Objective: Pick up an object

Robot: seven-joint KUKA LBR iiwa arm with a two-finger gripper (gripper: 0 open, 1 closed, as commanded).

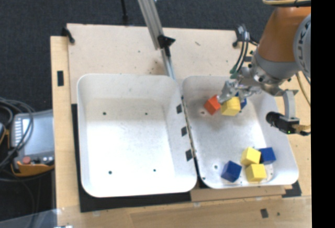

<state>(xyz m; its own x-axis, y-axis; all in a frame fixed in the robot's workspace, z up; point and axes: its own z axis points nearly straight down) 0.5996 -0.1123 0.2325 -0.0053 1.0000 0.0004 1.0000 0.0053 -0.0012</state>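
Note:
My gripper [232,93] hangs low over the upper part of the right bin [205,136], at the end of the grey and orange arm [280,38]. Directly below and touching its tip in the view are a yellow block [231,107] and an orange block [212,105] to its left. A sliver of blue block [243,102] peeks out just right of the yellow one. Whether any block is gripped is hidden by the wrist. Near the bin's front right corner lie two more yellow blocks [251,156] [256,172] and two blue blocks [267,155] [231,170].
The left bin [131,133] sits beside the right one, sharing a raised middle rim [186,127]. A slanted aluminium post [149,7] rises from the bench behind the bins. A black sensor on a bracket [282,121] sticks out at the right bin's edge.

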